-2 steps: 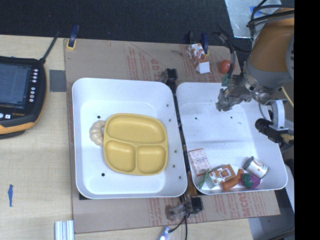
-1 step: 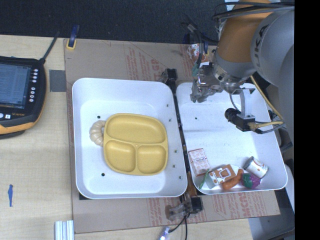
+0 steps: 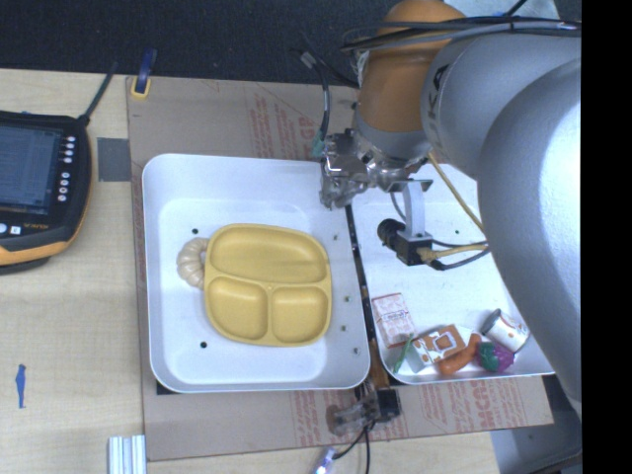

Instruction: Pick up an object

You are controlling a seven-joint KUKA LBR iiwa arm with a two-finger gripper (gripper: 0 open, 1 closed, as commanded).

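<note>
While the task names no one object, the likeliest targets are the small things bunched in the near corner of the right bin (image 3: 434, 265): a packet (image 3: 391, 317), a carton (image 3: 437, 345), an orange sausage-like piece (image 3: 460, 357), a purple-green bit (image 3: 496, 357) and a small roll (image 3: 504, 328). The hand (image 3: 341, 181) hangs at the far end of the divide between the bins, well apart from them, so they lie toward the near side and rightward of it. Whether its fingers are apart or together I cannot tell. The sausage's long axis runs slantwise, near-left to far-right; the packet lies roughly square to the bin. A yellow tray (image 3: 267, 282) fills the left bin (image 3: 163, 265), its long axis left-right, with a pale lump (image 3: 190, 262) touching its left edge.
</note>
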